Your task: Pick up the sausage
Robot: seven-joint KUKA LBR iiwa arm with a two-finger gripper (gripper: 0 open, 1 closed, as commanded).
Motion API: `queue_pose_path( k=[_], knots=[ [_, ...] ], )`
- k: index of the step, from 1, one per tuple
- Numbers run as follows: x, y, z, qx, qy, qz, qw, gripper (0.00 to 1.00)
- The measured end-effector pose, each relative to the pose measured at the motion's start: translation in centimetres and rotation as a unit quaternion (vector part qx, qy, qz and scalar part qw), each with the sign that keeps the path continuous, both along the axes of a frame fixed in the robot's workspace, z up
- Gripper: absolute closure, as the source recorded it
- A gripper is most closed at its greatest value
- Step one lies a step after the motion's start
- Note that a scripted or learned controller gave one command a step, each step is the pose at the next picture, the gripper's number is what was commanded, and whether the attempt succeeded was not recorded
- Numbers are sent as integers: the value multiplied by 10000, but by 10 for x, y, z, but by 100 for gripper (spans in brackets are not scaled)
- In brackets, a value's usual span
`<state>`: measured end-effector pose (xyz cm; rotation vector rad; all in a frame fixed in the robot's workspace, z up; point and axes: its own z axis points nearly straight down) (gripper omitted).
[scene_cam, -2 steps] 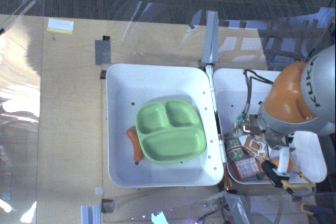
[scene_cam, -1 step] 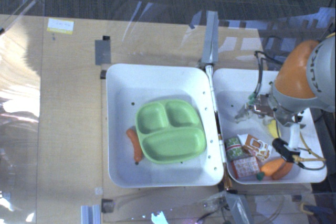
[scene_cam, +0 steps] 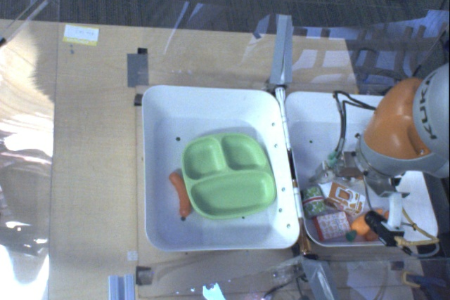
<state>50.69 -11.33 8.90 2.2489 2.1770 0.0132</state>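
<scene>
**Sausage lies well across from the claw**

The slim orange-red sausage (scene_cam: 180, 193) rests in the shallow white bin on the view's left (scene_cam: 211, 107), tight against the left rim of the green divided plastic plate (scene_cam: 228, 175). Its long axis runs near-to-far. The claw (scene_cam: 342, 166) hangs over the other white bin (scene_cam: 311, 128), well apart from the sausage. I cannot tell whether it is spread or closed.

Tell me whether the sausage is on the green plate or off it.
Off it. The sausage lies on the floor of the left bin, along the left rim of the green plate, outside its three compartments.
</scene>
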Motion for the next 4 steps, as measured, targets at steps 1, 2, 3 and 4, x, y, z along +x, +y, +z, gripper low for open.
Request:
queue_pose_path(
  k=[1, 2, 3, 4],
  knots=[
    [65, -59, -2, -4, 21, -195, 9998, 0],
    [139, -79, -3, -1, 40, -162, 9999, 0],
    [70, -90, 32, 5, 44, -61, 10000, 0],
    [-16, -72, 0, -41, 7, 2066, 9784, 0]
  ],
)
